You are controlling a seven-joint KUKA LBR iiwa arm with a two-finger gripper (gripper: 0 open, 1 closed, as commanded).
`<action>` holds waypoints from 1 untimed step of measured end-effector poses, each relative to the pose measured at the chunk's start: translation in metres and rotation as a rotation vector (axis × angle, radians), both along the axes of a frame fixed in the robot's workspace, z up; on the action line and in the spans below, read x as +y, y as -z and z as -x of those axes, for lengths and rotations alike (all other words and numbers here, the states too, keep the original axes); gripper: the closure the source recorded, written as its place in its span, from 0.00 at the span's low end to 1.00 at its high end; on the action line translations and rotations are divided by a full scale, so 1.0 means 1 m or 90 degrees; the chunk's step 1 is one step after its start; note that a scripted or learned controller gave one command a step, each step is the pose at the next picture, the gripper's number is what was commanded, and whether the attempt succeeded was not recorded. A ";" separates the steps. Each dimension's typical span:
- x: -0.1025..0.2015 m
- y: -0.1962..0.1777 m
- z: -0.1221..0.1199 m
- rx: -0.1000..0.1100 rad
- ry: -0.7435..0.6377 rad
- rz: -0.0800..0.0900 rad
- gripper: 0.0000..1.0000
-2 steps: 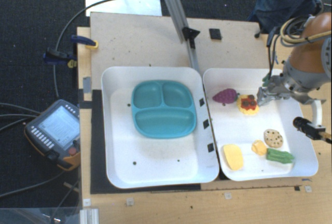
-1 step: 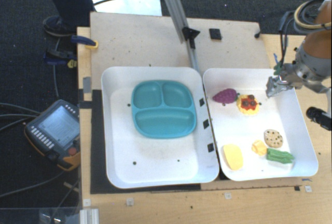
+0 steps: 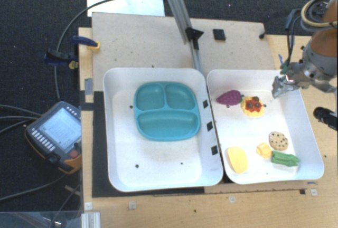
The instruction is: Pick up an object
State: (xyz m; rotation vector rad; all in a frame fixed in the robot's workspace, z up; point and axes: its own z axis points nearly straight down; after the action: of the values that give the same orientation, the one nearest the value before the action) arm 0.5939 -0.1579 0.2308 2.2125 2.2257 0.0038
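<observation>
The right bin [image 3: 301, 116] holds several toy foods: a purple grape bunch [image 3: 229, 97], a yellow and red piece [image 3: 253, 106], a round cookie [image 3: 278, 140], a small yellow chunk [image 3: 263, 150], a green piece [image 3: 285, 159] and a yellow block [image 3: 237, 159]. My gripper [image 3: 282, 86] hangs over the bin's upper right part, to the right of the yellow and red piece and apart from it. I see nothing between its fingers.
The left bin [image 3: 121, 163] holds a teal divided plate [image 3: 167, 111]. A slanted metal pole [image 3: 177, 5] crosses the bench behind the bins. A teach pendant [image 3: 55, 134] lies off the bench at left, with cables around it.
</observation>
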 end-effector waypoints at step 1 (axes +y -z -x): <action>0.050 -0.009 -0.010 0.000 -0.003 -0.001 1.00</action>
State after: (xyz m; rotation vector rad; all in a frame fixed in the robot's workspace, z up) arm 0.6035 -0.1082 0.2402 2.2087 2.2317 0.0060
